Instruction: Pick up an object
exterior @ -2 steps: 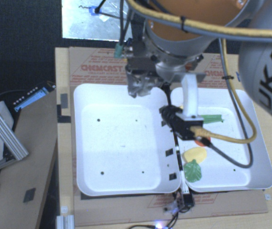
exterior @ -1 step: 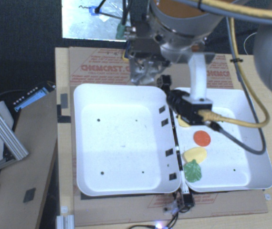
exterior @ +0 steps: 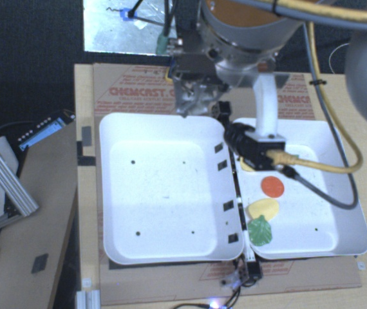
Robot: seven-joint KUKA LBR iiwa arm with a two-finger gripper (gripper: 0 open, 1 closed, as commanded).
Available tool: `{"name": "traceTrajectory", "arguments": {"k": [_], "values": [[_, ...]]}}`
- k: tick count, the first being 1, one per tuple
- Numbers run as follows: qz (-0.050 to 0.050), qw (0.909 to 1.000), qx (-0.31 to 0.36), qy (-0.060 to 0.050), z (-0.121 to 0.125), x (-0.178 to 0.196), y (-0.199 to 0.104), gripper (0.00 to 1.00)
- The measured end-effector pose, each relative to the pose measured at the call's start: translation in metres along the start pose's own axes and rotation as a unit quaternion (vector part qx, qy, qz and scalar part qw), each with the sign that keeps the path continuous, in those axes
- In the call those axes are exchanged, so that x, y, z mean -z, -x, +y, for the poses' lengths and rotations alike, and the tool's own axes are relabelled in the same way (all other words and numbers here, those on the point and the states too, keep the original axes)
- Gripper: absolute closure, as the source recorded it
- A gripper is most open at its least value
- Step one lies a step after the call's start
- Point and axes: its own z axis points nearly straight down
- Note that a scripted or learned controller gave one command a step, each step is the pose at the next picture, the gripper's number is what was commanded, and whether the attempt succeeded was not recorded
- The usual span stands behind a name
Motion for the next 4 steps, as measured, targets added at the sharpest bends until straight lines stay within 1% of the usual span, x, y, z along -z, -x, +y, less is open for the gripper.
{"name": "traceTrajectory", "arguments": {"k": [4], "values": [[0.0,1.0,0.0,0.0,0.0,0.0,0.0001,1.0]]}}
